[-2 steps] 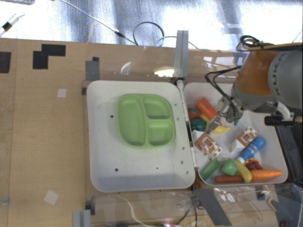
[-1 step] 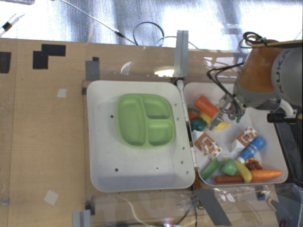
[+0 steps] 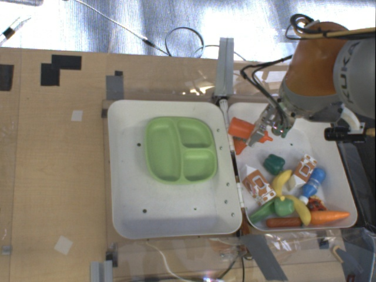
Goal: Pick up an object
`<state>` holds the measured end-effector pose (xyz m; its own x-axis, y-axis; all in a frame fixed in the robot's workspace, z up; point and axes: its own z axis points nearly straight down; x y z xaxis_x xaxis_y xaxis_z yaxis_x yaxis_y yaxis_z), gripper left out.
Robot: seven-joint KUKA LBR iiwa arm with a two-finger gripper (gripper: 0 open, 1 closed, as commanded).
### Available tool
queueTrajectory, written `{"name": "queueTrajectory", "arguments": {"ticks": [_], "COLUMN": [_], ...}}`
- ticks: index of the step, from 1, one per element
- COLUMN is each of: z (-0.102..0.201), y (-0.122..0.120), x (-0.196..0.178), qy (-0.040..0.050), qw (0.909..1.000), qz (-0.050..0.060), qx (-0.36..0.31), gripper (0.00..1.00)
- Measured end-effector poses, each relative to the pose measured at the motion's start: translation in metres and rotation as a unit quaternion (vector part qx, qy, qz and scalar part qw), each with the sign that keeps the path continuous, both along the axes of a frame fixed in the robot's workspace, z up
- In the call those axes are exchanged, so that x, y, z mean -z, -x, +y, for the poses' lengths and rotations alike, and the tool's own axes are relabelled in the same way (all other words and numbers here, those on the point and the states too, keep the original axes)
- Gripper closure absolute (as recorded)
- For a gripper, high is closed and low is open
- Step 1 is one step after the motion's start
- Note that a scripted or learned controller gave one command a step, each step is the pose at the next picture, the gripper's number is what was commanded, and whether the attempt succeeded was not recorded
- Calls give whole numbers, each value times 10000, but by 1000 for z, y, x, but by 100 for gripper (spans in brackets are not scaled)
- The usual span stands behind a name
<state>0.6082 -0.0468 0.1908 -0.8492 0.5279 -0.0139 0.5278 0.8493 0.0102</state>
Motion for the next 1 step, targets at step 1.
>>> {"name": "queueTrajectory", "arguments": {"ticks": [1], "z": [-28], "y": [-21], "x": [-62], "qy": [14], "qw": [10000], "qz": [13], "qx": [67], "gripper": [100]}}
